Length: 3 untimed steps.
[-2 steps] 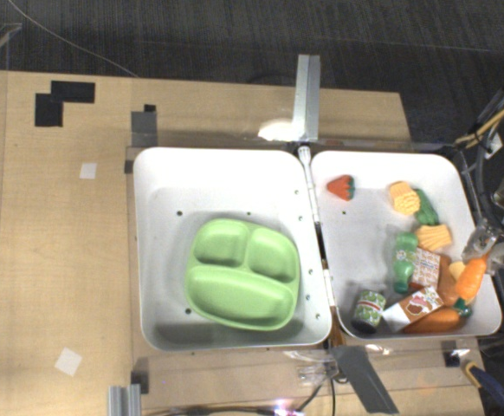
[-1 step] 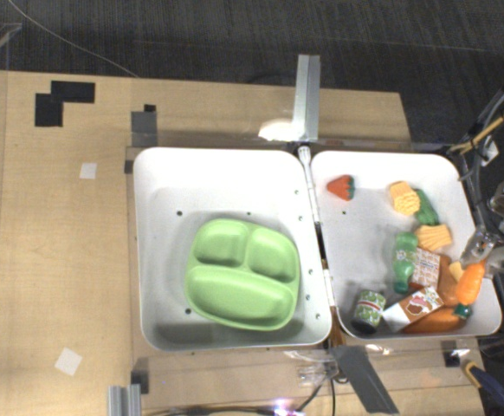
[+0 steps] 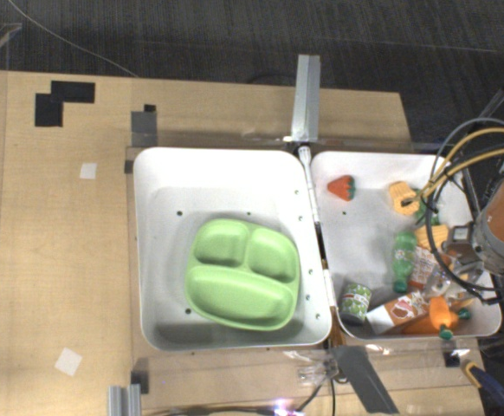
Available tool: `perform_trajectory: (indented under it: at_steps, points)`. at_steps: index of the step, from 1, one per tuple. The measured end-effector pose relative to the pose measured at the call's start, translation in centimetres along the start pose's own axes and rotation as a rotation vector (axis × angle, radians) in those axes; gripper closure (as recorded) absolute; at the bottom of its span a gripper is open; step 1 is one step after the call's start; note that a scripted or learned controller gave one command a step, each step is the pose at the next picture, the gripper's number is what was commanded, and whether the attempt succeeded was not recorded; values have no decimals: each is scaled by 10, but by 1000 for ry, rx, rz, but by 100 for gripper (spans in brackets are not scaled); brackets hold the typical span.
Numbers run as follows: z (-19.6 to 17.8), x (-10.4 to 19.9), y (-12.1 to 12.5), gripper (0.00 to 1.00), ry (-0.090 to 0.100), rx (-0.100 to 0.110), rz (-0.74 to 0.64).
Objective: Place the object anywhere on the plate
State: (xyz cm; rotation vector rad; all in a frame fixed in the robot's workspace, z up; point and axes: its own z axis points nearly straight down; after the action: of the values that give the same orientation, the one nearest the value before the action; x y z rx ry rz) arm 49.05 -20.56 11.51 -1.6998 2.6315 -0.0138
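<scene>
Pincer [image 3: 447,263] beside unreadable green bottle [image 3: 403,263]

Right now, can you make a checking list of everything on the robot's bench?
Surface: wooden bench bearing two white bins, left bin and right bin.
Job's things: green plate with three compartments in the left bin, nothing on it.
Clutter: strawberry, green bottle, small can, carrot, yellow toys, all in the right bin.
Pincer: cannot tell.
Cables: yellow and black loops by the arm.
Surroundings: dark carpet.
</scene>
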Motion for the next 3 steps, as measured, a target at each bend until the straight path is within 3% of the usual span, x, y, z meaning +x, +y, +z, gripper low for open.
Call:
perform_trajectory:
  at_steps: [1,2,3]
  points:
    - [25,-86,-15,100,-6,4,-50]
    - [-18,-54,-64,100,-2,-4,-500]
    - [-66,-144,-18,100,-7,-2,-464]
